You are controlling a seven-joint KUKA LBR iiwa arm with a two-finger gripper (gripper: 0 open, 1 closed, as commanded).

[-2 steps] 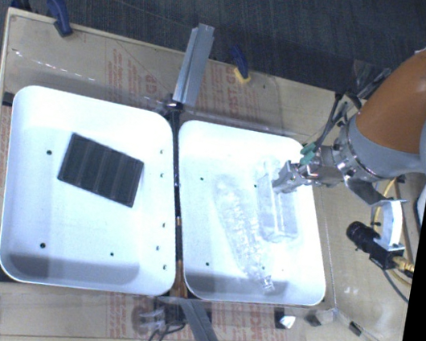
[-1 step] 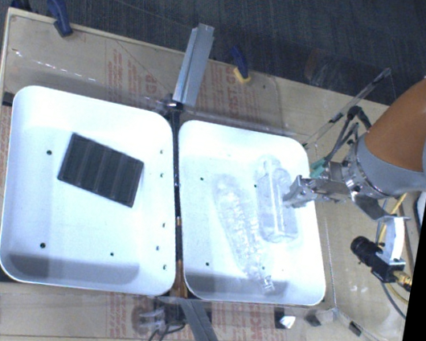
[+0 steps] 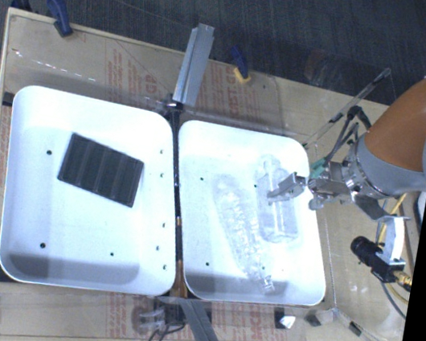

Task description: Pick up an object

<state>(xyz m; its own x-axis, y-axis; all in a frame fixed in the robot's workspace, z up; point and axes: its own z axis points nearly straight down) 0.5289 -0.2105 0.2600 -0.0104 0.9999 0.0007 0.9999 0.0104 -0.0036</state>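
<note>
**Overhead, the arm is hanging at the right bin's edge**

Right now the grey arm with its orange band [image 3: 408,118] is reaching in from the right, and its two-finger gripper [image 3: 287,187] is hovering over the upper right part of the right-hand shallow white bin [image 3: 191,203]. Whether anything is sitting between its fingers, or how far apart they are standing, I cannot tell from here; the metal tip is overlapping something clear and glossy.

Lying in that same bin is a crumpled clear plastic bottle [image 3: 240,227], stretched at a slant from the middle toward the lower right corner. Just beside it, nearer the gripper, a second clear plastic piece [image 3: 280,217] is resting, touching or nearly touching the bottle.

Over in the left-hand shallow white bin [image 3: 20,197], a flat dark ribbed rectangular slab [image 3: 101,170] is lying slightly tilted, well apart from the gripper.
</note>
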